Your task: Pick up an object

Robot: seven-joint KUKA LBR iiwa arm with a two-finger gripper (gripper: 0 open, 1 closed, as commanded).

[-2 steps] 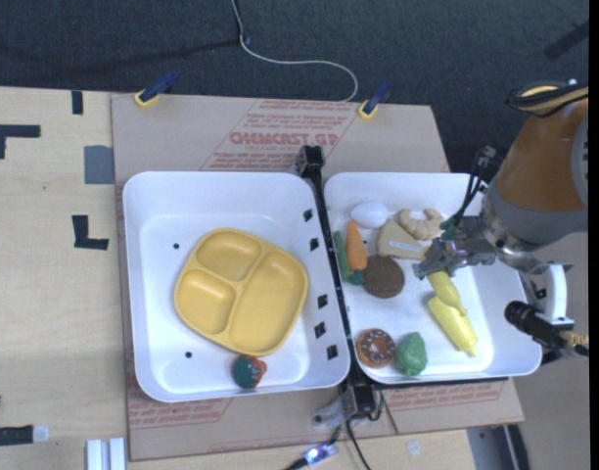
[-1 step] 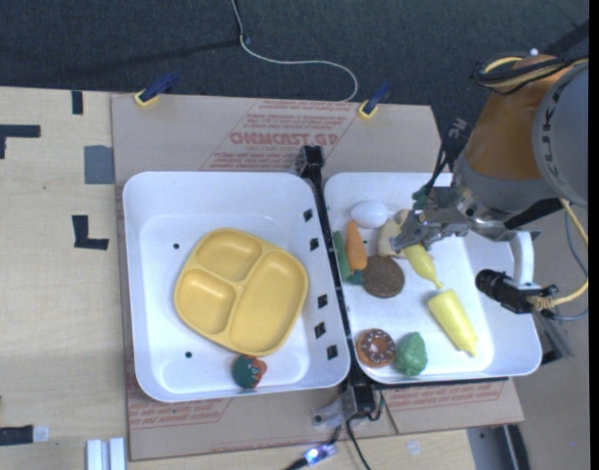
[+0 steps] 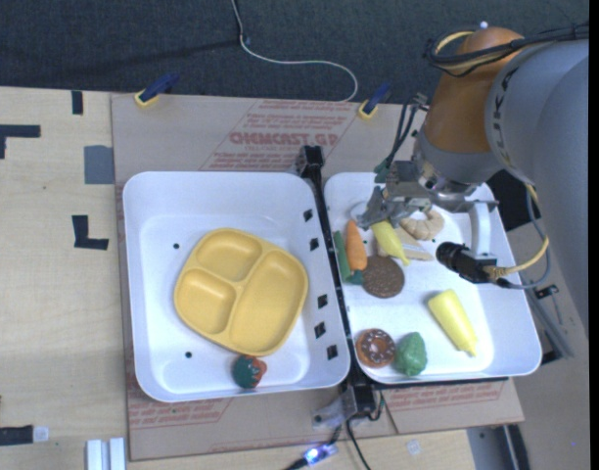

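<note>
My gripper (image 3: 386, 213) hangs low over the back of the right bin (image 3: 505, 360), its tip just above a small yellow piece (image 3: 389, 241). Beside it lie an orange carrot (image 3: 355, 246), a brown round patty (image 3: 384, 276) and a pale cookie-like item (image 3: 422, 226). Further forward sit a yellow corn cob (image 3: 453, 320), a frosted donut (image 3: 375, 347) and a green broccoli (image 3: 411, 353). From this angle the arm's wrist hides the gripper's tip.
The left bin (image 3: 148, 262) holds a yellow divided plate (image 3: 242, 290) and a small red-and-green strawberry (image 3: 248, 370) near its front wall. A black divider (image 3: 321, 253) runs between the bins. A white cable (image 3: 280, 57) crosses the dark cloth behind.
</note>
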